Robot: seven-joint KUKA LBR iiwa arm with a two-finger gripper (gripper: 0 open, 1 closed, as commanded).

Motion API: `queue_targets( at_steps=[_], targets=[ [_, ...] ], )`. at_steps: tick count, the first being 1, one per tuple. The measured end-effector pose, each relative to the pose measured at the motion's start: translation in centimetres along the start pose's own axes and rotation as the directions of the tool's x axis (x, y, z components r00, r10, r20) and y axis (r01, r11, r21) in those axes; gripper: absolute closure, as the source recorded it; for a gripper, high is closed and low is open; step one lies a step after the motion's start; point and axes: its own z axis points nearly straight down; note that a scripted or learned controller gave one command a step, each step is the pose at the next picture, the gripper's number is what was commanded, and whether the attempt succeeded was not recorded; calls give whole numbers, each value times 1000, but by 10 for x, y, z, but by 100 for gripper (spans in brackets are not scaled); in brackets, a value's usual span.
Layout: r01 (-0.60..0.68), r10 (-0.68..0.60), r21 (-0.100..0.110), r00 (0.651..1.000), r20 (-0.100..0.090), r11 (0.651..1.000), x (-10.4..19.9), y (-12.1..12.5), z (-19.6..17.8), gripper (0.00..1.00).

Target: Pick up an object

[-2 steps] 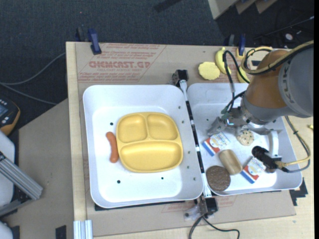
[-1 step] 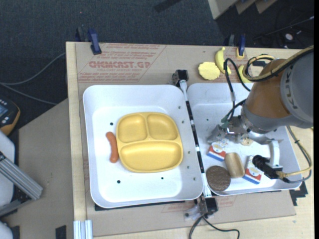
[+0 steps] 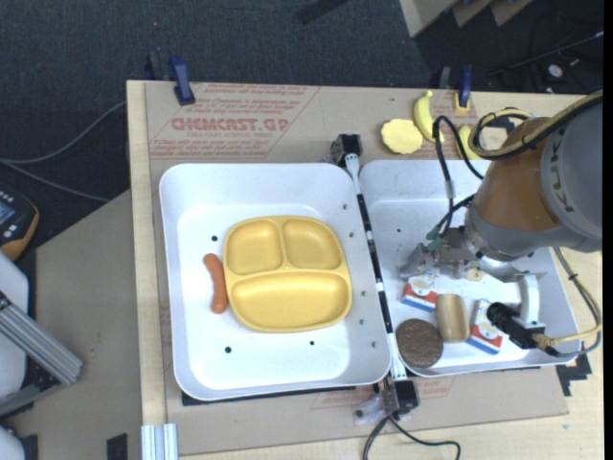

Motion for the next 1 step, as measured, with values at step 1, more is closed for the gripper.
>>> queue_targets(
  at_steps=[1],
  targets=[
    [0,0,2,1000,0,1000,4,-21,0,0]
  ],
)
